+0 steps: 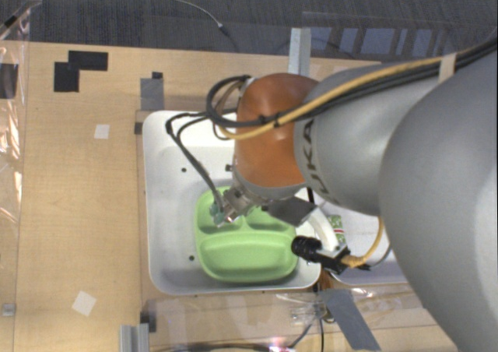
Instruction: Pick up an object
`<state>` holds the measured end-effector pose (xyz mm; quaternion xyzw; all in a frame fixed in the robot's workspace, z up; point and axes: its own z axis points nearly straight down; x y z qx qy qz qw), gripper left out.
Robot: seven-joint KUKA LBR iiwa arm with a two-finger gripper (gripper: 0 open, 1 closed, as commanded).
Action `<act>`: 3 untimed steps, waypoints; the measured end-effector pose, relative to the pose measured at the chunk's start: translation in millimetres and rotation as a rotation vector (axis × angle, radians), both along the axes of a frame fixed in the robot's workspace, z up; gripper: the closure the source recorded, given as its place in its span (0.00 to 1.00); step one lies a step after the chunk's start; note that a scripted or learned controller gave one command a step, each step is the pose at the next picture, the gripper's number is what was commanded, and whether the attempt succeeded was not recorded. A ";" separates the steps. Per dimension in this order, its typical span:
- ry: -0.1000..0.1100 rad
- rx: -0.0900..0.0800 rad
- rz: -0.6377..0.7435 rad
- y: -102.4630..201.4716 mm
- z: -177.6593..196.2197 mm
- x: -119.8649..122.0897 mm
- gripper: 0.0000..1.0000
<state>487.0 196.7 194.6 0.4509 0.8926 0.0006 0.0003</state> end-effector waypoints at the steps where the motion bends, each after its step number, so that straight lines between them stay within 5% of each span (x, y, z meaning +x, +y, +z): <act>1: 0.000 0.001 -0.362 25.9 -0.2 -0.1 1.00; 2: 0.002 0.000 -0.718 24.2 -13.1 3.2 1.00; 3: 0.002 0.000 -0.862 38.1 2.3 -0.3 1.00</act>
